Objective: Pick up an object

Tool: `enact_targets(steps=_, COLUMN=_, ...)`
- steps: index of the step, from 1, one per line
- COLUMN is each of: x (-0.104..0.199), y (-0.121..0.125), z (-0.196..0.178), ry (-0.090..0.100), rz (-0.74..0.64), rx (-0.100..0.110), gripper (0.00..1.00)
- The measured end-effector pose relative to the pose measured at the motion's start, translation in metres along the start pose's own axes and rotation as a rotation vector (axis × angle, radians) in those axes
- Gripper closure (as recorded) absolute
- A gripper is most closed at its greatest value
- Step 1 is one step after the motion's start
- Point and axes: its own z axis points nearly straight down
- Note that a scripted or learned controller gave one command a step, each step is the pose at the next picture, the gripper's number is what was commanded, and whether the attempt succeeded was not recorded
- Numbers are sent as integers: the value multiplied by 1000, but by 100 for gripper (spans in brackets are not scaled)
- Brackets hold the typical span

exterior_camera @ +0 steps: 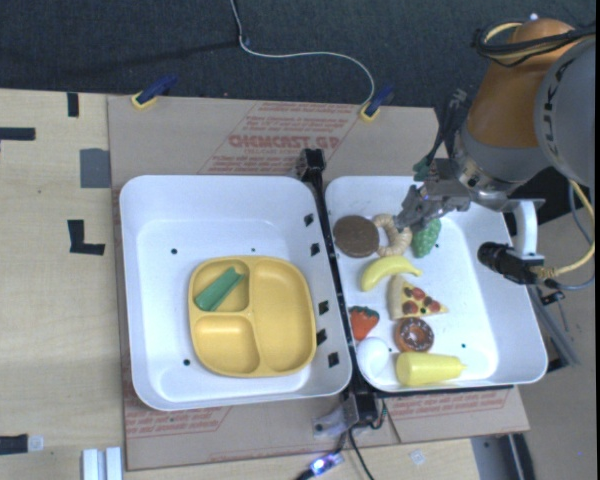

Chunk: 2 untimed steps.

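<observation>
My gripper point(416, 211) hangs over the upper middle of the right bin point(500, 298), just above a green leafy toy point(427, 234) and a beige toy point(387, 230). Close by lie a brown round cookie point(356, 236) and a yellow banana point(387, 270). Farther down the bin are a pizza slice point(417, 299), a chocolate donut point(414, 335), a red strawberry point(364, 320), a white egg point(374, 353) and a yellow corn-like piece point(429, 369). Nothing can be seen between the fingers.
The left bin point(150, 218) holds a yellow divided plate point(270, 318) with a green piece point(217, 290) in its upper left compartment. A black divider point(321, 230) runs between the bins. The grey and orange arm point(525, 98) comes in from the upper right.
</observation>
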Motion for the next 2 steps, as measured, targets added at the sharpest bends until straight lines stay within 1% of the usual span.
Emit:
enact_targets(steps=1, x=24, y=32, z=15, ry=-2, rz=4, rx=0, gripper=100)
enact_targets(steps=2, x=29, y=24, z=-1, ry=-2, rz=6, rx=0, gripper=100)
